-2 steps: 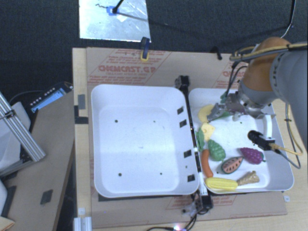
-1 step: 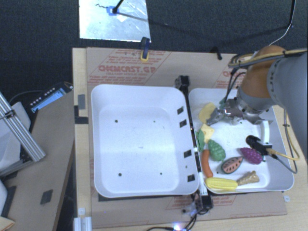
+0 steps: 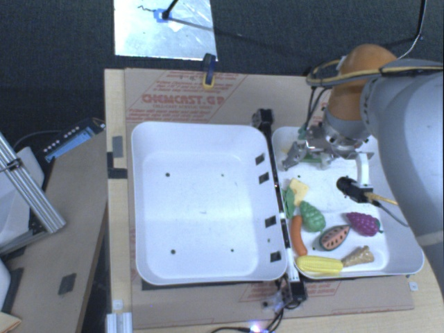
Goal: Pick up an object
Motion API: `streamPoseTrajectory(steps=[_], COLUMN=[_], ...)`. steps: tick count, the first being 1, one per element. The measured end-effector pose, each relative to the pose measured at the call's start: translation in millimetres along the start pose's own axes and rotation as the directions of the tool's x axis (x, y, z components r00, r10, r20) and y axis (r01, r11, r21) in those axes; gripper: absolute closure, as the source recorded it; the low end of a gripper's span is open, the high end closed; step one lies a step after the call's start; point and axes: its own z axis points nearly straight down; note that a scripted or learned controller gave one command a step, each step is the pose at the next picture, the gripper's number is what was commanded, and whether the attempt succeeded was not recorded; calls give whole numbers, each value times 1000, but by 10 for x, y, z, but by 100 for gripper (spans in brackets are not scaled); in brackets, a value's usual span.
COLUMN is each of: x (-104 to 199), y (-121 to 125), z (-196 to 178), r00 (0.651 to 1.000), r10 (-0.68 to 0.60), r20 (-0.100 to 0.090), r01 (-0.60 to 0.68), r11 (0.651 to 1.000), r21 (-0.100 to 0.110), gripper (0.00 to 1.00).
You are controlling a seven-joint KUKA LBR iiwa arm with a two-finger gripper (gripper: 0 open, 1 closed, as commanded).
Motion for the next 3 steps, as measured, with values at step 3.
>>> streamPoseTrajectory(steps=[3], x=[522], y=[-15], z=[-2467], r00=[1000], r10=[-2], r20=[2], r01=[2], r11=[998], r21=[-63], gripper=[100])
